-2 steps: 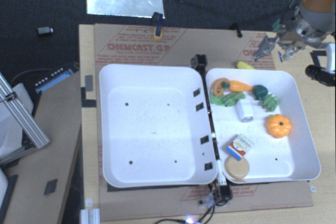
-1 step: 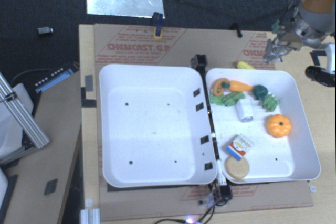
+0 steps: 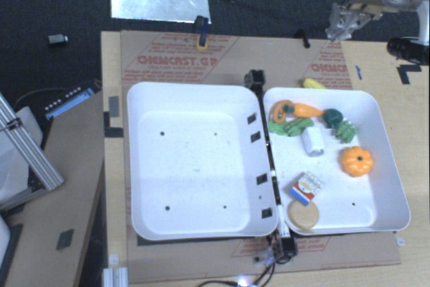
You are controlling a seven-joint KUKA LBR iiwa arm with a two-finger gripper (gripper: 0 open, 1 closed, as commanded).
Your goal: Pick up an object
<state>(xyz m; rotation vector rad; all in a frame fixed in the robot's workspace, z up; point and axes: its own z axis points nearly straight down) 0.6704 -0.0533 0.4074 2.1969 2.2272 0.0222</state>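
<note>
Hovering high past the far edge of the right bin [image 3: 396, 208], the gripper [image 3: 341, 27] hangs over the cardboard sheet [image 3: 175, 58], well apart from everything in the bin. Fingers point down with nothing between them; whether they stand wide or narrow, cannot tell at this slant.

Candidates all sit in the right bin. Near its far left corner: carrot [image 3: 308, 109], green bean pod [image 3: 290, 126], small orange piece [image 3: 279, 111], touching or nearly so. Broccoli [image 3: 333, 117] and a leafy green [image 3: 347, 131] near the far edge. White cup [image 3: 313, 141] lying on its side mid-bin. Pumpkin [image 3: 356, 160] toward the right edge, alone. Small carton [image 3: 304, 189] and tan disc [image 3: 303, 214] by the near left corner. Banana [image 3: 313, 84] lies outside, just past the far rim. Left bin [image 3: 144, 165] bare.

Risks, as judged: the carrot cluster is tight, so the fingers may land astride two items and slip. Cup could roll. Disc lies flat by the wall, little to pinch. Pumpkin looks the cleanest target.
</note>
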